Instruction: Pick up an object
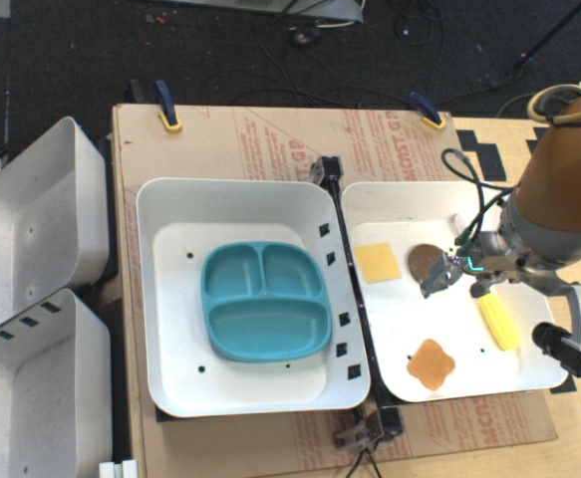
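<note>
**Gripper low over right bin, beside brown disc**

Nearest the camera, an orange-brown piece with a wavy outline [431, 364] lies flat near the front edge of the right bin [400, 391]. Slightly further in, toward the right side, a yellow corn-like piece [497, 322] lies at a slant on the bin floor, well apart from the orange-brown piece.

Left bin [160, 217]: a teal divided plate [266, 302] sits at its middle, three compartments, flat.

Mid-depth, right bin: the gripper [447, 272] hangs low over the floor, reaching in from the right on the grey arm with its orange band [564, 172]. It sits just beside a round brown disc [425, 261], at the disc's right edge, partly covering it. Fingers dark and small against the disc; cannot tell how far they are spread, nor whether anything is between them. A yellow square slice [377, 262] lies flat just left of the disc, near the divider between bins.

Farther back, the cardboard-covered surface [270, 142] carries both bins; two yellow-tipped clamps [168, 108] grip its far edge.
</note>
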Motion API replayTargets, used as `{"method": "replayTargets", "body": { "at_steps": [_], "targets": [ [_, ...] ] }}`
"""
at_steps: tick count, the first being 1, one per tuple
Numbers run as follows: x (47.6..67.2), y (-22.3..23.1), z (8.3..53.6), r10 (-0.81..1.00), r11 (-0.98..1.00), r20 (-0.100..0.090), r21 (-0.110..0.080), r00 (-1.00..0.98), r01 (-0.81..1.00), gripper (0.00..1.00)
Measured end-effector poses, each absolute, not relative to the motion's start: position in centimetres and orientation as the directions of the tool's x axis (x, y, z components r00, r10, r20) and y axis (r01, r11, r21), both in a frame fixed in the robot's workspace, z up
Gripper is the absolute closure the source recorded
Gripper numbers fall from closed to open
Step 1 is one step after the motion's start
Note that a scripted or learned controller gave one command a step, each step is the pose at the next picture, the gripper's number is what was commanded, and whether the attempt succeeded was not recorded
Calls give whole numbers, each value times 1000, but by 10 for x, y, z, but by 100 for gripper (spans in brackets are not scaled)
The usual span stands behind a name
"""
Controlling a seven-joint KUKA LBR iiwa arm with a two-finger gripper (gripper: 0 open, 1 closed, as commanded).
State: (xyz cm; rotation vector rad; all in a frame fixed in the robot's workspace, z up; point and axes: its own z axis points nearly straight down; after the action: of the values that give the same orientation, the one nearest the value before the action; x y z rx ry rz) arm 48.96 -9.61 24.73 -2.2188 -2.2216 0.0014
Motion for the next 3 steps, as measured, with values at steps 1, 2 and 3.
{"method": "replayTargets", "body": {
  "at_steps": [1,2,3],
  "targets": [
    [490,-96,248,1000,1,0,0,-1,1000,0],
    [483,-101,201,1000,-3,1,-5,3,1000,0],
    [489,-101,155,1000,-2,1,-5,2,1000,0]
  ]
}}
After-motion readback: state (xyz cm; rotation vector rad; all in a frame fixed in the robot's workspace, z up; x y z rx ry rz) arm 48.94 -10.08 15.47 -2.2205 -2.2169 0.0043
